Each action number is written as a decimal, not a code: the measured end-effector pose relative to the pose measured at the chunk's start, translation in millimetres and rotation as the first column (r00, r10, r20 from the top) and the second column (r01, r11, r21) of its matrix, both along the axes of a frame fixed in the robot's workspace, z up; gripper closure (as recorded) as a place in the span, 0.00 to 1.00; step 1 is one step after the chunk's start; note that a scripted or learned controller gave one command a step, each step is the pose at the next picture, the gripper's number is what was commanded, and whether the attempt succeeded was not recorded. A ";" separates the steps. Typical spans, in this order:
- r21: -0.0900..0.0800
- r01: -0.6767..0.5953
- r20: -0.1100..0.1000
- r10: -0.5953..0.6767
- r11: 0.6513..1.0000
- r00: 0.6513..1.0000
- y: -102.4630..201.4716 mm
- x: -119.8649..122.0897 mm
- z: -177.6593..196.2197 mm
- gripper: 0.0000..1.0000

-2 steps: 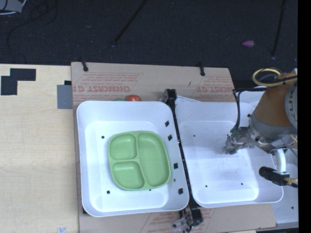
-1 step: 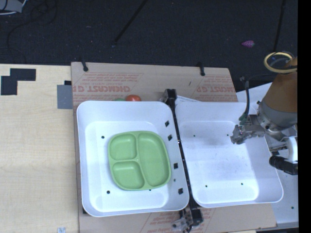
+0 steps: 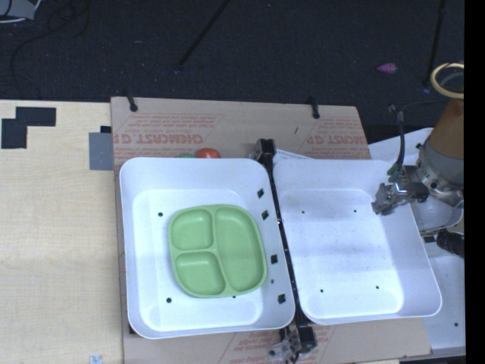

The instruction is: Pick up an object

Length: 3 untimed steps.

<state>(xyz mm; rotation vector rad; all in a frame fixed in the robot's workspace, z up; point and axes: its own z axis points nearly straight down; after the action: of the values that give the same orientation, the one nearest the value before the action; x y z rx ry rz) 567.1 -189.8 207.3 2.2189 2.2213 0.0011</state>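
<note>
A light green divided plate (image 3: 217,249) with three compartments lies flat in the left white bin (image 3: 144,196). My gripper (image 3: 386,199) hangs over the right rim of the right white bin (image 3: 413,279), far from the plate. Its metal fingers are small and dark against the bin wall, with nothing seen between them. The grey arm with its orange band (image 3: 455,127) comes in from the right edge.
A small red and green object (image 3: 203,154) lies just behind the left bin's back rim on the brown board (image 3: 227,127). A black hinge strip (image 3: 276,241) runs between the two bins. Pale wooden bench (image 3: 53,241) lies to the left.
</note>
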 end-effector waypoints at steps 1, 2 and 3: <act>0.001 -0.001 -0.002 0.001 1.000 1.000 -0.9 0.2 22.2 1.00; 0.004 -0.004 -0.005 0.004 1.000 1.000 61.8 -7.7 23.9 1.00; 0.004 -0.004 -0.005 0.004 1.000 1.000 116.5 -10.0 32.8 1.00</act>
<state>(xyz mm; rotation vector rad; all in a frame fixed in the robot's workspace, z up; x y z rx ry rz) 557.1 -73.3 240.1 2.2185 2.2304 0.0004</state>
